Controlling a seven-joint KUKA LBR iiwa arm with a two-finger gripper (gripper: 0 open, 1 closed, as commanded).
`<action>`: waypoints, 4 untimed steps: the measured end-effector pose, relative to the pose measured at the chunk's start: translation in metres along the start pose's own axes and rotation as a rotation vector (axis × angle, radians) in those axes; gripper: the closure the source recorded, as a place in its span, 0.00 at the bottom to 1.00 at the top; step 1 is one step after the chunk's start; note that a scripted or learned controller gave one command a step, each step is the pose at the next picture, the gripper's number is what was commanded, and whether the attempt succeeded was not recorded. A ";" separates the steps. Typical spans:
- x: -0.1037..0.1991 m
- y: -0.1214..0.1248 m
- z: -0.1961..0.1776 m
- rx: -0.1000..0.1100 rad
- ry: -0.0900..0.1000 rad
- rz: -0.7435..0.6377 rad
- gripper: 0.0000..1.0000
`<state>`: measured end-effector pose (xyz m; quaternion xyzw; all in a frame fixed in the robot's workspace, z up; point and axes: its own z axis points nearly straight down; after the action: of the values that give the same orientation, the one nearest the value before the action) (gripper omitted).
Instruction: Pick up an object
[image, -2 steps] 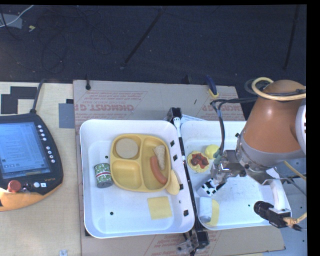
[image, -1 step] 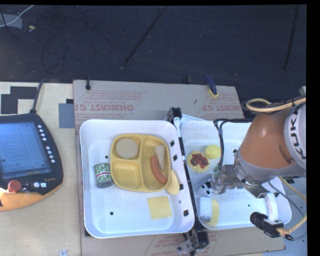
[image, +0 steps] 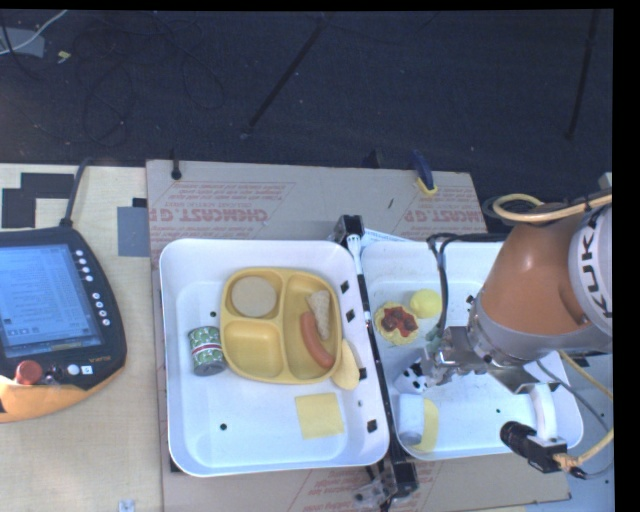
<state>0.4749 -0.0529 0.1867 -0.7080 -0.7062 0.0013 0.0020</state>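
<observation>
On the table I see two white bins; the gripper (image: 432, 368) hangs in the right bin (image: 470, 435) near a small yellow dish (image: 400, 323) of glossy red food. Grip state: cannot tell.

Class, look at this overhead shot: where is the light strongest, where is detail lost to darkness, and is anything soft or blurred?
Camera view: both white bins glare brightly, washing out their floors; the background above the cardboard is almost black; the arm looks soft at its edges; the pendant screen glows pale blue.
</observation>
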 end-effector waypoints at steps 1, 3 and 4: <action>-0.018 0.005 0.055 -0.017 0.000 -0.005 0.00; -0.029 0.005 0.094 -0.015 -0.001 -0.001 0.00; -0.030 0.017 0.096 -0.004 -0.001 -0.002 0.00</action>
<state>0.4909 -0.0831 0.0905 -0.7074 -0.7068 0.0002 0.0001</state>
